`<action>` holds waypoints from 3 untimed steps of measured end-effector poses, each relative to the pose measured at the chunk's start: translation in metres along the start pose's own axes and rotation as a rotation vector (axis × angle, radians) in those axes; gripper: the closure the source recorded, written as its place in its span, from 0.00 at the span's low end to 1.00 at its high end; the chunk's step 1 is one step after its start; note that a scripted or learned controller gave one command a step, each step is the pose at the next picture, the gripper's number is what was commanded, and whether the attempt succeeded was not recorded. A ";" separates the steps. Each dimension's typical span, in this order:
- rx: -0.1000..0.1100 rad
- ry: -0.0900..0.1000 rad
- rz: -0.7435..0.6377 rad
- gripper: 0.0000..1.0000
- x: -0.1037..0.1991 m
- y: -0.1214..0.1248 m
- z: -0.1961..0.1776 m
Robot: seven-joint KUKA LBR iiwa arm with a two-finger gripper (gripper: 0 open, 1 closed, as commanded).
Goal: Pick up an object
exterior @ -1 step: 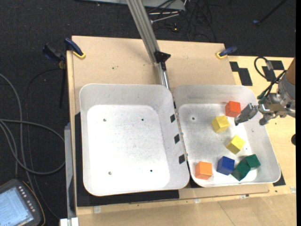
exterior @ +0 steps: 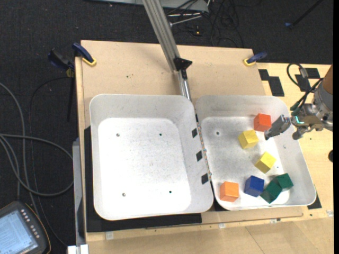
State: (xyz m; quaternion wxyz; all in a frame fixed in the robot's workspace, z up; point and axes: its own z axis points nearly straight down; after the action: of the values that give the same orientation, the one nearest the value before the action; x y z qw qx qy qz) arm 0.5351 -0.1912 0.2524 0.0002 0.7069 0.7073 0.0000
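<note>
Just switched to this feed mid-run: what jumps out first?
The cluster of coloured blocks in the right bin draws the eye: a red-orange block and two yellow ones up top, with orange, blue and green along the near edge. The pincer sits at the right rim beside the red-orange block, fingers spread, gripping nothing.

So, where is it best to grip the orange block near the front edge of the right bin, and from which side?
Probably from straight above, closing on the two opposite side faces of the orange block. It lies flat with open floor around it, apart from the blue block on its right and short of the bin's front wall. The end effector is over the bin's far right part.
</note>
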 end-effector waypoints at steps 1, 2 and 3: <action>0.005 0.001 0.002 0.00 -0.004 -0.010 0.051; 0.006 0.002 0.001 0.00 -0.003 -0.005 0.113; -0.002 -0.002 0.001 0.00 -0.004 -0.004 0.158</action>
State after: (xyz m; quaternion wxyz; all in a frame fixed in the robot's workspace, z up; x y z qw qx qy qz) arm 0.5313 -0.1950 0.0949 0.0019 0.7073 0.7070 0.0000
